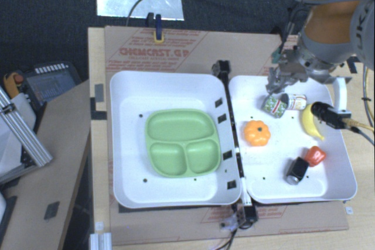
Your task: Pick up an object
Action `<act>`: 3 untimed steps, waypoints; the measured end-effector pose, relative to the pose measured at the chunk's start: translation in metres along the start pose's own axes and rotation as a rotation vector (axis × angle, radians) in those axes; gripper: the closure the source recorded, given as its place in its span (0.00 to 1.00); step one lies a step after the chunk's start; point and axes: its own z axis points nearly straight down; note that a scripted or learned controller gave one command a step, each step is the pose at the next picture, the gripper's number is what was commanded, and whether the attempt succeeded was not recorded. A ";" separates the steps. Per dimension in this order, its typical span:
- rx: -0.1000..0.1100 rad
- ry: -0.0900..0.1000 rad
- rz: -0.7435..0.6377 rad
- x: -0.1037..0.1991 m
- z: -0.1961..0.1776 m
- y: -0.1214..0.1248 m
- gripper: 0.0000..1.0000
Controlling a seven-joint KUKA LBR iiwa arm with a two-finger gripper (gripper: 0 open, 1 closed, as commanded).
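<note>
Two white bins sit side by side: the left bin (126, 126) holds one green divided tray (181, 143); the right bin (334, 184) holds a can (275, 105), one orange pumpkin (257, 132), one banana (310, 123), and a red-and-black object (304, 164) that is hard to identify. The gripper (280, 86) hangs at the can; I cannot tell its fingers' state.

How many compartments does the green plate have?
3: the green plate in the left bin has one long compartment along its far side and two smaller ones side by side nearer the camera.
</note>
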 end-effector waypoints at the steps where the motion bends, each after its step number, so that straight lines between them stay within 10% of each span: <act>1: 0.001 0.000 0.000 0.046 0.010 -0.015 1.00; 3: 0.000 0.000 0.001 0.144 0.035 -0.020 1.00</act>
